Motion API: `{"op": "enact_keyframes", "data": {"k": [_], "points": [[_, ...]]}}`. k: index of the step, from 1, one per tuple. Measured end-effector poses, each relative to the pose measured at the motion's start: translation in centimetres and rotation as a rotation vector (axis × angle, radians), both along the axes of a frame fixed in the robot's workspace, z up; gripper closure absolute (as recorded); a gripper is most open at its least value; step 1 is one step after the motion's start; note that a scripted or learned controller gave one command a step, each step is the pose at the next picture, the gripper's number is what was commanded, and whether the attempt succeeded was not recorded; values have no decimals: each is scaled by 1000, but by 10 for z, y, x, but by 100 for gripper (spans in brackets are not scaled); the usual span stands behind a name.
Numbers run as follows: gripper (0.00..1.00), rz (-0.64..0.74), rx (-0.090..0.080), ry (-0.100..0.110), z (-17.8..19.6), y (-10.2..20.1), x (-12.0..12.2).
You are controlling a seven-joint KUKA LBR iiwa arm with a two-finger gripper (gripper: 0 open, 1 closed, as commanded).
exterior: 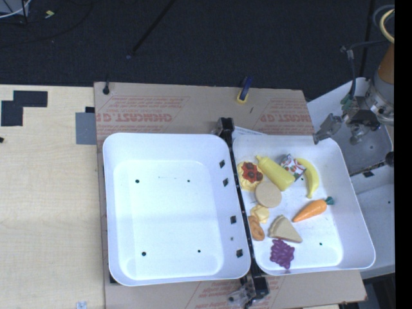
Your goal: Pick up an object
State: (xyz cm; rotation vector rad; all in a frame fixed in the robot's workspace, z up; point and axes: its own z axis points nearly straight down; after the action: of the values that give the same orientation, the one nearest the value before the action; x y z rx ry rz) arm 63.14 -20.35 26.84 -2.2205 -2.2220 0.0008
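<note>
hand (331, 126) state unclear; glossy curved banana (311, 176), tapered carrot (310, 210), bumpy grapes (282, 254) in right bin (357, 237).

smooth glossy white plastic bins (164, 272) on matt brown printed cardboard (193, 111); pale wood-look bench (45, 205).

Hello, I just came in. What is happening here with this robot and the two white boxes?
The hand hangs above the far right corner of the right bin, holding nothing. The toy food lies untouched in that bin: a banana, a carrot, purple grapes and a yellow bottle. No pick has begun.
</note>
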Motion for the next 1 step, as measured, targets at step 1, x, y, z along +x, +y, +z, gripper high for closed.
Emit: {"op": "enact_keyframes", "data": {"k": [1], "points": [[0, -3, 5, 13, -86, 29, -41]]}}
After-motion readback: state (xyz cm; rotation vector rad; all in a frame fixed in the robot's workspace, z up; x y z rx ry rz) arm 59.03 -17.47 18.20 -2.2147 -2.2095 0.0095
